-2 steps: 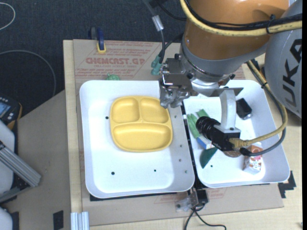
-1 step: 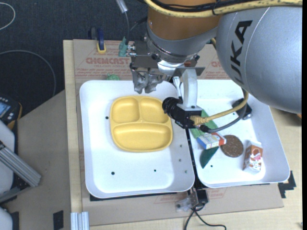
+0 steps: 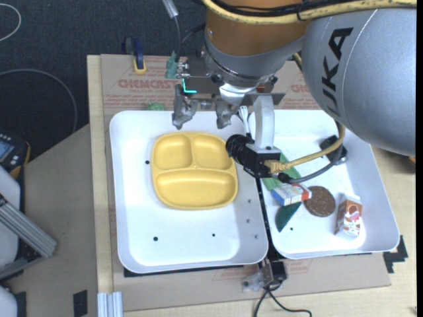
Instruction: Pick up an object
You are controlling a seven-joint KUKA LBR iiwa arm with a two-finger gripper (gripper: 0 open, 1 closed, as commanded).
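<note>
Overhead, the arm [image 3: 317,38] takes up the top and right of the view, its orange band and grey wrist hanging above the far edge of the bins, presumably so the gripper [image 3: 205,116] can come straight down into either one. Beneath it, the left bin [image 3: 132,230] holds the tray [image 3: 194,170], a yellow plastic dish with three compartments: two small ones at the far side, one long one nearer the camera. It lies flat, right way up, toward the bin's far half, with its right edge near the wall between the bins. Smooth and shallow-rimmed, it would probably have to be pinched at the rim.

Across that wall, the right bin [image 3: 377,177] has smaller pieces bunched at its near left: a brown disc [image 3: 320,201], a carton [image 3: 349,218] lying beside it, and a small red, white and blue box [image 3: 289,193] over dark green scraps.

Last, the gripper itself: its two fingers point down and stand apart, with nothing between them, just beyond the tray's far rim and not touching it. My guess is that the tray is the nearest candidate.
</note>
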